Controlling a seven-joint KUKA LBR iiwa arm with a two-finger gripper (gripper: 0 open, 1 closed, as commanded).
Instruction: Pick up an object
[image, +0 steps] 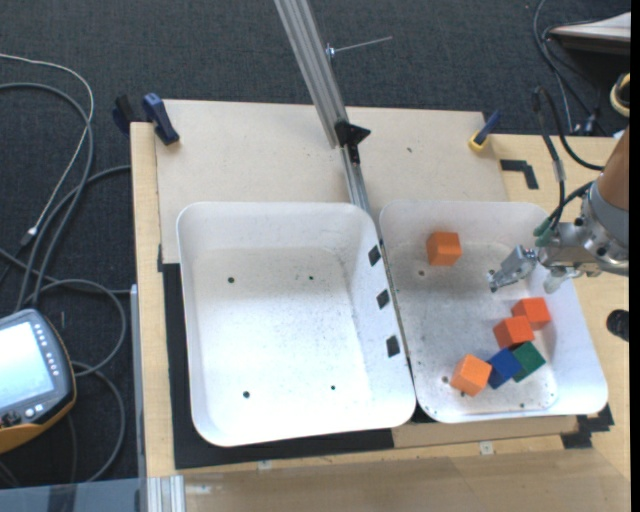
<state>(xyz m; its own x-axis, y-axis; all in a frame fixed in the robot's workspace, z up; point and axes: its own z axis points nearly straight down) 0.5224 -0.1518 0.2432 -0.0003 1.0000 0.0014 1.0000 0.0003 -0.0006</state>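
Note:
Several small cubes lie in the right bin (420, 330). One orange cube (443, 248) sits alone near the bin's back. Two orange cubes (536, 311) (513, 331) touch each other at the right side. A green cube (529, 356), a blue cube (505, 365) and another orange cube (472, 374) cluster near the front. My gripper (530, 272) hangs over the right bin's right half, just behind the pair of orange cubes. It is open, and nothing sits between its fingers.
The left bin (200, 260) lies beside the right one, their rims meeting mid-bench. A slanted metal rail (318, 75) runs down from the top to the bins' junction. Clamps sit at the board's back corners; cables trail at far left and top right.

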